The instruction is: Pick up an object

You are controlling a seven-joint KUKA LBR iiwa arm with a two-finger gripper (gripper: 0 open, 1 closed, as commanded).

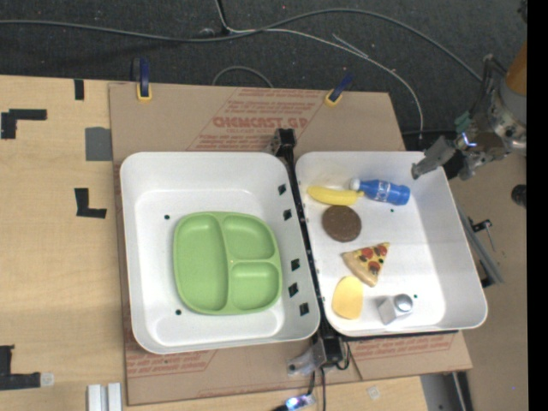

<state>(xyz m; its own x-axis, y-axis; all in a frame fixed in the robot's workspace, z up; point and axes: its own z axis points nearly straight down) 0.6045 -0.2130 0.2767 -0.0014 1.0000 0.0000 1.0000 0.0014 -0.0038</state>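
The gripper hangs at the far right corner of the right bin, its fingers spread and holding nothing, so the pick looks not yet begun. Nearest it lies the blue bottle, touching the banana; next it must come down over one.

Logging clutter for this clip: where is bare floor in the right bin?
Free: the strip along the right wall, right of the pizza and cookie. Crowded: the left half, from banana and bottle down to the can.
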